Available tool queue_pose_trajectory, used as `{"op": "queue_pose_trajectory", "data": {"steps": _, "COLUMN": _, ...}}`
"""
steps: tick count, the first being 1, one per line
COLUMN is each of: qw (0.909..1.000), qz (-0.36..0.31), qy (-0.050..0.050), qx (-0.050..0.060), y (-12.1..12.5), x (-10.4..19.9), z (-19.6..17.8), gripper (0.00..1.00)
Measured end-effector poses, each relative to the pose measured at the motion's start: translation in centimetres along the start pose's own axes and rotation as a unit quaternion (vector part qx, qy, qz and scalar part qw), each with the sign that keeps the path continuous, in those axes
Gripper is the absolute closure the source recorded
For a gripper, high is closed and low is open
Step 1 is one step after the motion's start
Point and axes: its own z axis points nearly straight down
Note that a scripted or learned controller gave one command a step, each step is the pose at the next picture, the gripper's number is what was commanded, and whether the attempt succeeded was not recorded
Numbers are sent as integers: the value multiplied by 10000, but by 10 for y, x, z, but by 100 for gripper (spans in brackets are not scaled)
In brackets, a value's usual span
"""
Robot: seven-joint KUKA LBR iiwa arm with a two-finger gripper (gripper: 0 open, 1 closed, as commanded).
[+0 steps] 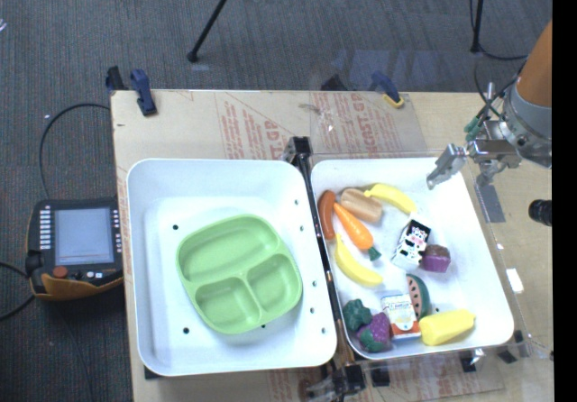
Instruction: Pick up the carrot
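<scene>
Orange carrot [353, 226] lies in right bin [487, 238], between hot dog [361, 205] and banana [357, 266] | gripper [469, 166] at bin's upper edge, fingers spread, holding nothing | I'd descend centred, jaws across its width.

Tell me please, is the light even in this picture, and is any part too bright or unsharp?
Camera view: light is soft and even, with faint shadows under the carrot and the green tray; the white bins look bright but keep detail; a pale reflection lies on the floor above the bench; the gripper at the right is slightly blurred.
</scene>
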Motion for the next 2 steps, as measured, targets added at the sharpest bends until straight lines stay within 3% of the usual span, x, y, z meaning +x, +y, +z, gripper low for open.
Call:
{"op": "queue_pose_trajectory", "data": {"steps": 1, "qw": 9997, "qz": 227, "qy": 23, "qx": 74, "y": -1, "x": 66, "z": 118, "gripper": 0}}
{"op": "queue_pose_trajectory", "data": {"steps": 2, "qw": 9959, "qz": 901, "qy": 5, "qx": -9, "y": 3, "x": 81, "z": 166, "gripper": 0}}
